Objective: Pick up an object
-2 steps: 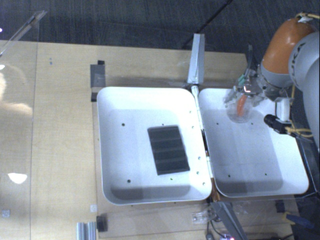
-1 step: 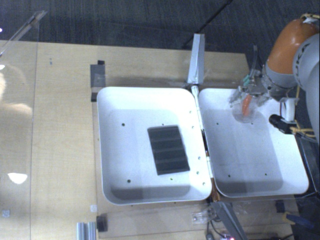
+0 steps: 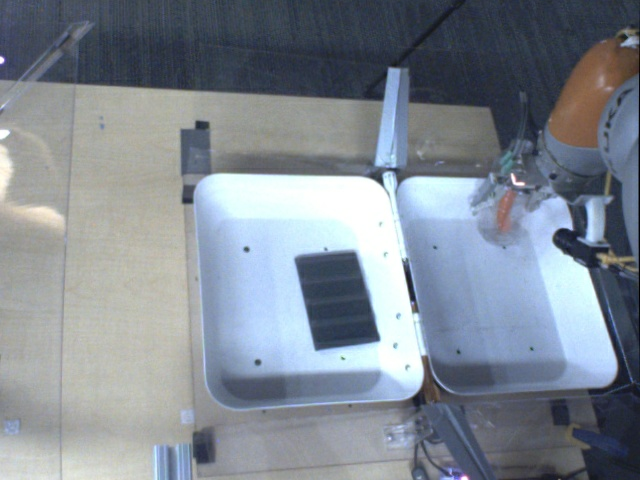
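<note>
Lying flat mid-floor in the left white plastic bin [image 3: 215, 268], the dark ribbed rectangular pad [image 3: 337, 299] looks light, stiff; grip its long edges. Whether the pincer [image 3: 506, 203], over the neighbouring bin, is spread, I cannot tell.

Two shallow white bins sit side by side on the pale wooden tabletop [image 3: 110, 298], the left bin [image 3: 225, 268] and the right bin [image 3: 560, 358], with a grey metal bar [image 3: 392, 118] standing behind their shared edge.

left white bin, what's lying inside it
A dark ribbed rectangular pad lies flat on the floor of the shallow white left bin, near its middle, slightly turned. The floor under the pad is covered, so anything beneath it cannot be seen.
</note>
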Available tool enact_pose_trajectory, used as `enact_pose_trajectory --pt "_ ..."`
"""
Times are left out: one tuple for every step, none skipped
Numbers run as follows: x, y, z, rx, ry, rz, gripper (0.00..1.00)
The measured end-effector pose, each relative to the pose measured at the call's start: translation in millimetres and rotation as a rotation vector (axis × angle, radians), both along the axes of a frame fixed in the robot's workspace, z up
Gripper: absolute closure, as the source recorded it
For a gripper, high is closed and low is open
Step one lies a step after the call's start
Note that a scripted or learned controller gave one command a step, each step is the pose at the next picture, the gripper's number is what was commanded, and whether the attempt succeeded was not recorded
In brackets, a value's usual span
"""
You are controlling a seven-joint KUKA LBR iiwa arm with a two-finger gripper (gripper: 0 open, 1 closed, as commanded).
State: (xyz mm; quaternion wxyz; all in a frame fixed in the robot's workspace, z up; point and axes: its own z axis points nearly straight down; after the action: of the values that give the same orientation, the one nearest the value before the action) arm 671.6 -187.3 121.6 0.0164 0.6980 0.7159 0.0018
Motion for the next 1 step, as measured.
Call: enact_pose_trajectory --pt "1.5 -9.0 -0.8 0.004 0.002 0.02 0.0"
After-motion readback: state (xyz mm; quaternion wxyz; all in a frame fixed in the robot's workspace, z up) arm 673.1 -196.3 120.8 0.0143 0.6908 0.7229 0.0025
